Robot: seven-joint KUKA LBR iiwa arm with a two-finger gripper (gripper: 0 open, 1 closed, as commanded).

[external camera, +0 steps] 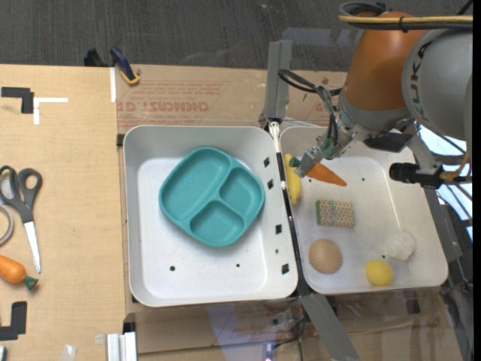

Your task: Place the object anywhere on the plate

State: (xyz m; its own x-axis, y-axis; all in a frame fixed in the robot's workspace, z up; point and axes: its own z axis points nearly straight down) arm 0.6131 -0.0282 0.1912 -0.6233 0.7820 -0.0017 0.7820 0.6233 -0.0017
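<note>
A bench is seen from above at a slant, bearing two shallow white bins side by side. In the left bin (150, 277) a teal plate (213, 195) with three compartments lies tilted, and nothing rests on it.

A grey robot arm (421, 59) with an orange band reaches in from the right, over the far part of the right bin (421, 277). Its gripper (310, 159) points down and to the left, close to the wall where the two bins meet. The fingers are closed on the green leafy end of a toy carrot (328, 174), whose orange body points to the right and slightly down, low over the bin floor. Whether the carrot is lifted or touching the floor cannot be told.

Just left of the gripper, a yellow banana (292, 186) lies against the dividing wall. Near the middle of the right bin sits a speckled sponge (335, 213). Nearer the front are a brown egg (325, 256), a yellow lemon (379, 272) and a small white lump (399, 245), all apart from one another.

On the wooden tabletop (68, 164) to the left of the bins lie a pair of grey scissors (22, 209) and, near the left edge, a second carrot (13, 271). A blue clip (125, 66) rests at the far edge of the bench.
</note>
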